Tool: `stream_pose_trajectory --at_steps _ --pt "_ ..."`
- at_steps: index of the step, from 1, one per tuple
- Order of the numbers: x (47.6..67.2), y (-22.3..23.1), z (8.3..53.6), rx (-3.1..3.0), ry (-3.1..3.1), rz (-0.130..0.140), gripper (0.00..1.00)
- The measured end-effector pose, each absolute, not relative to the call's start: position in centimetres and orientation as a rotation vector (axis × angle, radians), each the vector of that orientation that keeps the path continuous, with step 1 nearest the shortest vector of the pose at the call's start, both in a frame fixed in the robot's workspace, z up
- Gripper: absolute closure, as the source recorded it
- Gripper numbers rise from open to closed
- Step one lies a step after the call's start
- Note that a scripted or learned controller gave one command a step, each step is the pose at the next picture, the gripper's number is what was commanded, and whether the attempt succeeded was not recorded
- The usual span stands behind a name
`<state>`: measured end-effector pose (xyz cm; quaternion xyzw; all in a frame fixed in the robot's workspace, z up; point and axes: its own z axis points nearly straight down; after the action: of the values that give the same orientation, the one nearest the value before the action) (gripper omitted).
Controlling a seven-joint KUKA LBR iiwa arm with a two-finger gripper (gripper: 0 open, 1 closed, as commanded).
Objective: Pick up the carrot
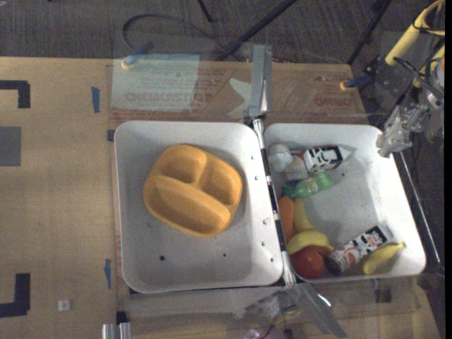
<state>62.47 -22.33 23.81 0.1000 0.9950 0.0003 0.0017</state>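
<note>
Cardboard-topped bench [56, 210] — two white bins [141, 260], dark carpet [85, 20].

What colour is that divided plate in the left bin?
The plate is yellow-orange, seen in the camera view.

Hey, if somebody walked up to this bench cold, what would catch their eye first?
Probably the big yellow divided plate, lying alone in the left bin. Next, the huddle of toy food along the right bin's left and near sides: the orange carrot by the divider, a red tomato, a banana and two cow-print cartons. The claw hangs over that bin's far right corner, away from the carrot.
</note>
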Motion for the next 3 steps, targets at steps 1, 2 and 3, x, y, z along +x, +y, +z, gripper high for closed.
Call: stream_pose_trajectory --at_steps 1,2,3 --pt "62.7 -22.3 25.1 0.315 3.111 0.002 1.00" --pt "62.9 -22.2 22.7 -0.499 3.097 0.002 1.00" --pt "63.2 -22.1 24.0 -0.493 3.086 0.000 1.00"
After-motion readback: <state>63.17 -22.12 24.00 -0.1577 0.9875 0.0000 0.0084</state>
